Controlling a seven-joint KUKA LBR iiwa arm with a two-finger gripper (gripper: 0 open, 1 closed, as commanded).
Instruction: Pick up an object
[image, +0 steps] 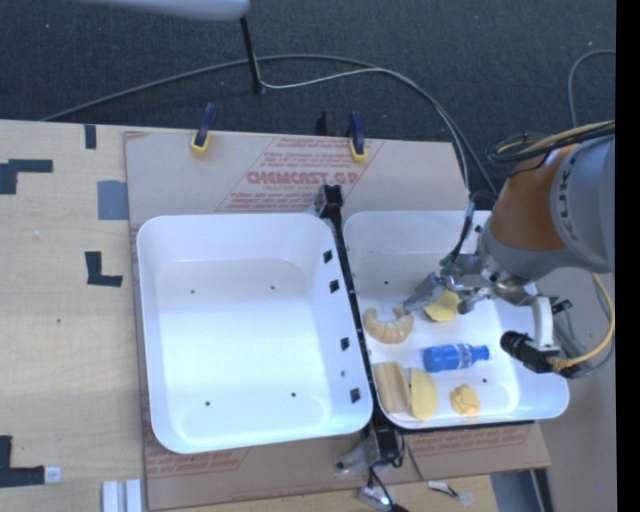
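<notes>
My gripper (440, 297) reaches down into the right bin (400, 235), with the orange-banded wrist above it at the right. It is open, one grey finger (418, 297) pointing left and the other on the right. A small yellow piece (441, 308) lies on the bin floor between them; no grip on it is visible. A tan curved pastry (388, 326) lies just left of the gripper. Nearer the front are a blue bottle (455, 356) on its side, a tan slab (391, 388), a yellow oblong fruit (423, 394) and a small yellow lump (464, 400).
The left bin (240, 340) stands beside the right one, with a black clip-studded divider (345, 300) between them. Both rest on a cardboard sheet (290, 175) held by two clamps. Cables run behind the bench and hang off the arm at the right.
</notes>
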